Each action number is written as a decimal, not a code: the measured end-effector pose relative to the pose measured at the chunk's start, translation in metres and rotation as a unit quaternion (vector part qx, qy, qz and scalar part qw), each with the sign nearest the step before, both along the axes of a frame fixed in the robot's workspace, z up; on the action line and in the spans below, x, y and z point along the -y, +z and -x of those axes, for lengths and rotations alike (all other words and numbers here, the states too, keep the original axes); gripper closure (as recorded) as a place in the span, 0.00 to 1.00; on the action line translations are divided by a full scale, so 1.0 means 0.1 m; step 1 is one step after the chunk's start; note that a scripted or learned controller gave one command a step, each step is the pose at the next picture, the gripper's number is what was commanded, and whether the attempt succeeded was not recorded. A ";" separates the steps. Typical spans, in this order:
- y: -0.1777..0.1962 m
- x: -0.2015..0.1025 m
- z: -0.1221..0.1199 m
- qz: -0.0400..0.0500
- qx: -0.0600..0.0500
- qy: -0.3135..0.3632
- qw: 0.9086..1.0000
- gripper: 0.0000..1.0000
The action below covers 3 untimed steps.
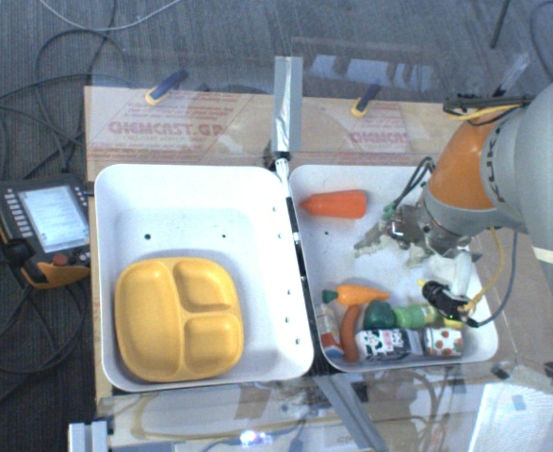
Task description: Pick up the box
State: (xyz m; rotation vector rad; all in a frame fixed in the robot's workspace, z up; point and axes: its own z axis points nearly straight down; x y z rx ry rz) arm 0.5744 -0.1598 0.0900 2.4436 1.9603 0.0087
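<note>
- Camera view from above looks down at a slant on two shallow white plastic bins sitting side by side on a bench, the left bin [163,191] and the right bin [389,182].
- In the left bin, a yellow plastic tray with three compartments [178,318] lies in the near left corner.
- The grey robot arm with an orange band above its wrist [488,182] reaches in from the right, over the right bin.
- Its two-finger metal gripper [382,234] hangs above the bare middle of the right bin's floor, pointing left; I cannot tell how wide its fingers stand, and nothing is seen between them.
- An orange plastic toy carrot [334,204] lies near the far wall of the right bin, apart from the gripper.
- Along the near wall of the right bin sits a crowded row: a small white box with black patches, like a cow-print carton [383,344], lying on its side; this looks like the box the task names.
- Touching or just beside it are a second orange carrot with a green top [359,295], a green bottle-like piece [403,315] and a small white pack with red marks [443,341].
- By my judgement the task is at the approach step, with no grasp made.
- The next move calls for shifting toward the near wall, lining up over the box, then descending without catching its close neighbours.
</note>
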 end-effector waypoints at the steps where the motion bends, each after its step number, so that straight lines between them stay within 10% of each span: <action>1: -0.01 0.37 -0.89 -0.001 -0.002 -0.045 0.999 0.00; 2: 0.09 0.39 -0.89 0.003 -0.002 -0.045 0.999 1.00; 3: 0.09 0.38 -0.89 0.003 -0.002 -0.044 0.999 0.00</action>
